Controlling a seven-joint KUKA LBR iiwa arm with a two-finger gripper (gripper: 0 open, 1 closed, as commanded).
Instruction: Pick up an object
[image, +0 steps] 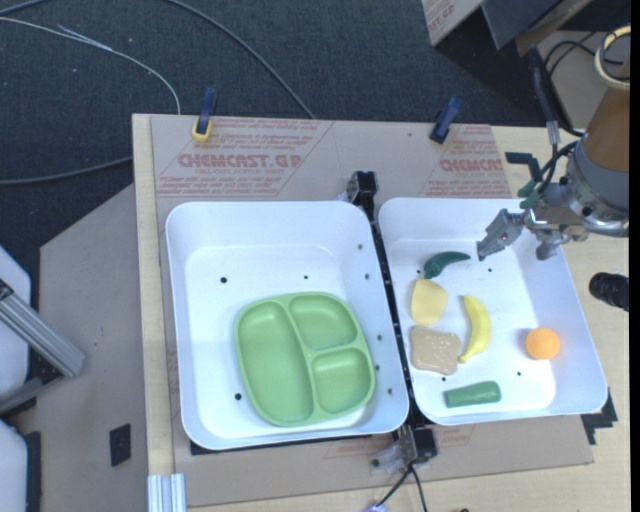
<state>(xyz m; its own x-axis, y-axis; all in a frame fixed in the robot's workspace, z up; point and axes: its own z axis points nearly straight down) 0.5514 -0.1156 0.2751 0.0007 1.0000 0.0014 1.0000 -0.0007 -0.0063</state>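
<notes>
Both bins are plain white, the left bin (190, 250) and the right bin (575, 310). The divided plate (300, 355) is pale green. Then there's a bright yellow banana (476, 326), a paler yellow block (428, 301), an orange ball (542, 343), a tan speckled slice (434, 350), a dark green pepper-looking thing (443, 262) and a green stick (471, 394). The desk (250, 160) is tan cardboard with red lettering, and the end effector (520, 240) is grey.

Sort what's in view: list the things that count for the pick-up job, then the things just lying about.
For the job:
- end effector, above the right bin
- dark green pepper
- yellow block
- banana
- slice of bread
- orange
- green cucumber

Just lying about:
- green divided plate in the left bin
- two blue clamps at the board's far edge
</notes>
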